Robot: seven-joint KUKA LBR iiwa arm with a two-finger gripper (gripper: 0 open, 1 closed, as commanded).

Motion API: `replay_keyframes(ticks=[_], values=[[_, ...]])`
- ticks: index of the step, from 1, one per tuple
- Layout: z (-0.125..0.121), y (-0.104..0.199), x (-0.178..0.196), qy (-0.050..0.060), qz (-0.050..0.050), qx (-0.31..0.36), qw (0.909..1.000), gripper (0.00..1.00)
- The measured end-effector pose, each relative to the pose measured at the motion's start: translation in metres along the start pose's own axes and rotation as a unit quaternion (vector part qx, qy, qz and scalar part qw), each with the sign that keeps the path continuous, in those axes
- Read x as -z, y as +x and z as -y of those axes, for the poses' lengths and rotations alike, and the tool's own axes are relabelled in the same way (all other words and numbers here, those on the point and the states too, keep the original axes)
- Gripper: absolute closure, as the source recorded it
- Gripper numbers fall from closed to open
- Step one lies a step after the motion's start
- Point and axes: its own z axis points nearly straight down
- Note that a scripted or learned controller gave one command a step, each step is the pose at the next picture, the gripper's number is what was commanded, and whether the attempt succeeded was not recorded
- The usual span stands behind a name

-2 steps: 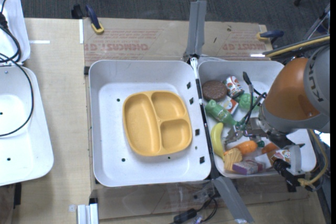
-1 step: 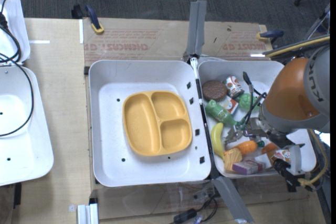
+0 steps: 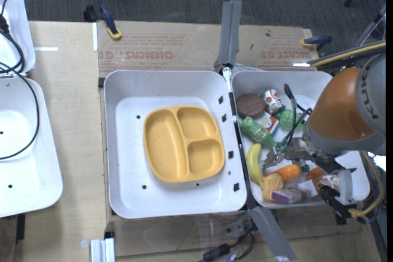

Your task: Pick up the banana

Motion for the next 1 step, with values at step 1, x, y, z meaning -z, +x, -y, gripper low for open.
replay_keyframes(ticks=[1], values=[[-0.0475,-0.0220,0.0002,0.000,0.000,-0.129,0.9917,0.00]])
